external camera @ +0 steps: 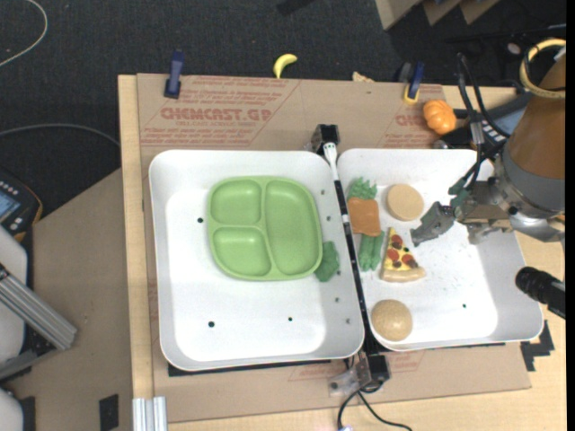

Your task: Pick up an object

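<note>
Two white bins | left bin [180, 312]: one green plate [265, 227], one dark green piece [328, 260] at its right edge | right bin [503, 303]: one carrot [363, 212], one green bean [370, 250], one pizza slice [400, 260], two round buns [404, 201] [392, 319] | claw [429, 225]: fingers apart, holding nothing, just right of the pizza slice, below the top bun

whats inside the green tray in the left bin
Nothing shows in the three compartments of the green tray; a dark green piece lies outside at its right edge. What is under the tray is covered.
</note>
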Robot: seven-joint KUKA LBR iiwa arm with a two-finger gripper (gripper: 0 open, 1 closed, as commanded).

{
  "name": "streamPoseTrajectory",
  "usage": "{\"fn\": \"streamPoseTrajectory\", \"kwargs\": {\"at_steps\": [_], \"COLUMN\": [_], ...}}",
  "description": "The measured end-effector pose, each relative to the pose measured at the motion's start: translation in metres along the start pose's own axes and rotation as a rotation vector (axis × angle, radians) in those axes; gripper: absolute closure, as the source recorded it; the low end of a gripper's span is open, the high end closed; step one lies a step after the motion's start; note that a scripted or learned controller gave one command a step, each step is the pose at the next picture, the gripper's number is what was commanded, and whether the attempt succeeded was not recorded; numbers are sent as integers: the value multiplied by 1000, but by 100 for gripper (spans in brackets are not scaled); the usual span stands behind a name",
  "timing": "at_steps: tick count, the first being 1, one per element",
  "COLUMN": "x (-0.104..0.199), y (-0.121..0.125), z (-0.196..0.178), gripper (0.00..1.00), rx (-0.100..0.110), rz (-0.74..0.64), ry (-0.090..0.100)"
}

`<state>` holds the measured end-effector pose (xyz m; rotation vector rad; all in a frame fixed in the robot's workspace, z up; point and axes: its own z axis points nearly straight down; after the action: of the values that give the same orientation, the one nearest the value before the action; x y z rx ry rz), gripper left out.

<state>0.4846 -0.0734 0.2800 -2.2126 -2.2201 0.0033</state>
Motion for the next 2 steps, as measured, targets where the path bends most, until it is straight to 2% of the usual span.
{"fn": "streamPoseTrajectory", "kwargs": {"at_steps": [1, 2], "x": [90, 86], "y": [-5, -4], "z": [-73, -79], "gripper": [0, 100], "rx": [-15, -11], "rz": [-6, 2], "ry": [-2, -4]}}
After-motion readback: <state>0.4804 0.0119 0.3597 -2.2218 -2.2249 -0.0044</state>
